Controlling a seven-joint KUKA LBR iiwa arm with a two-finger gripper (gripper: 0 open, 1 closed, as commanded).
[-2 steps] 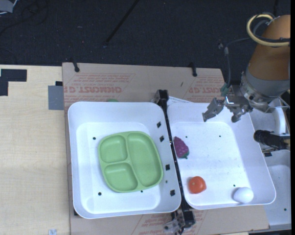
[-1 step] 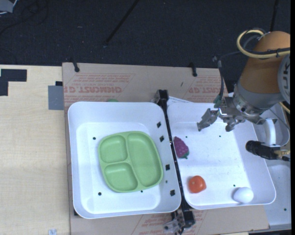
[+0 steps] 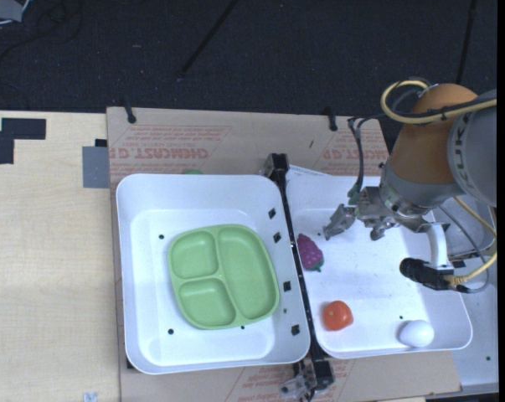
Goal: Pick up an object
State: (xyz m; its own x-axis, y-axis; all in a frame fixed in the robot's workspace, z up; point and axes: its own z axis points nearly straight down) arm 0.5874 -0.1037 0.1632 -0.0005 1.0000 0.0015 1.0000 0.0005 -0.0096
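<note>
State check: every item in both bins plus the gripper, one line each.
green divided plate: flat in left bin, compartments bare
purple fruit: resting in right bin, by the divider
red tomato: resting, untouched
white egg: resting near front corner
gripper: open, holding nothing, above right bin

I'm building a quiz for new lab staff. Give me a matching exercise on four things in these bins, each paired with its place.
Things:
1. green divided plate
2. purple fruit
3. red tomato
4. white egg

Places:
A. right bin, near corner on the arm's side
B. left bin, middle
C. right bin, against the divider between the bins
D. right bin, near edge, left of the egg

Pairs: 1-B, 2-C, 3-D, 4-A
</note>
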